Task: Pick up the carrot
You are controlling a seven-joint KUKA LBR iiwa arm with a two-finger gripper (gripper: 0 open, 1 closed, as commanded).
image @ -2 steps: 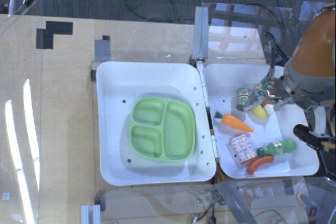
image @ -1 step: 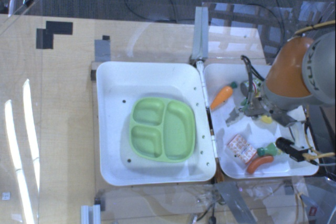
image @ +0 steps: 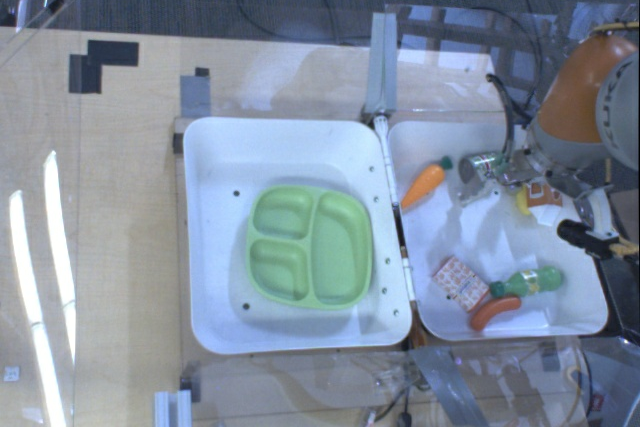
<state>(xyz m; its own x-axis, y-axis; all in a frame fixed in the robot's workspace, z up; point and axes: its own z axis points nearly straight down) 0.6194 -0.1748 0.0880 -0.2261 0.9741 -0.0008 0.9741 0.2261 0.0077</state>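
The orange carrot (image: 424, 184) with its green top lies tilted in the right bin (image: 590, 320), near the bin's upper left corner and close to the divider. My gripper (image: 481, 171) hangs over the same bin's upper middle, a short way to the right of the carrot's green end and apart from it. The grey arm with its orange band reaches in from the right edge. Nothing shows held in the gripper.
A green divided plate (image: 309, 246) sits in the left bin (image: 200, 215). The right bin's front part holds a patterned small box (image: 459, 281), a green bottle (image: 530, 281) and a reddish sausage (image: 494, 312). A small yellow piece (image: 522, 201) lies below the wrist.
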